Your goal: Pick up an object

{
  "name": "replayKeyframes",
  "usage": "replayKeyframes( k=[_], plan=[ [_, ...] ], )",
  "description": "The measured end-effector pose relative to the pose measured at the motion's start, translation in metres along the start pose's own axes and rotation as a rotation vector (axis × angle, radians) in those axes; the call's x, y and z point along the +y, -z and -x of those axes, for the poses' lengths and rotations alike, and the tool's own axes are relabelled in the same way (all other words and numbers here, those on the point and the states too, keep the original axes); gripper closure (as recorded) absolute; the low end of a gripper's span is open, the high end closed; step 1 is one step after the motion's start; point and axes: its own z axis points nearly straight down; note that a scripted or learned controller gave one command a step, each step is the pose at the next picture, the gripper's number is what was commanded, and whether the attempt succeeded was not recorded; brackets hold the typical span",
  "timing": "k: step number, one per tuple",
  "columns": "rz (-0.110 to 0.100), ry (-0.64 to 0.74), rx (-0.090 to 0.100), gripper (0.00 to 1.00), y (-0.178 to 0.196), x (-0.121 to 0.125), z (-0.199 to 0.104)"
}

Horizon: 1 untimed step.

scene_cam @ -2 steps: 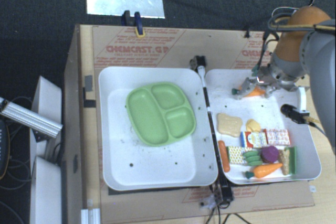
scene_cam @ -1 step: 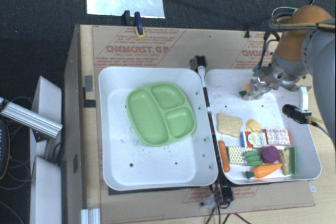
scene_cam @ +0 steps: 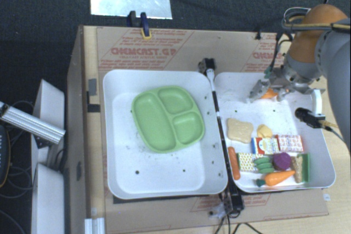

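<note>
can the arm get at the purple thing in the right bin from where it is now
Probably yes. The purple piece lies on top of the pile near the right bin's front, nothing over it. The end effector is at the back of that bin, with bare floor between.

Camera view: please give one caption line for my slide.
Pincer over an orange item in the right bin; green tray left.

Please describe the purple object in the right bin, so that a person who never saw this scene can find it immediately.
Look at the right bin, at its near corner where the toy foods are crowded. The purple round piece lies there, above the orange carrot and beside the green beans. It is the only purple thing on the bench.
</note>
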Motion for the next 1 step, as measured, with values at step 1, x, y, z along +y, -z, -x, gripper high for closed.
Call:
replayKeyframes(
  k=[1],
  plan=[
    [-0.007, 0.002, 0.002, 1.0, 0.0103, -0.0008, -0.0003]
  ],
)
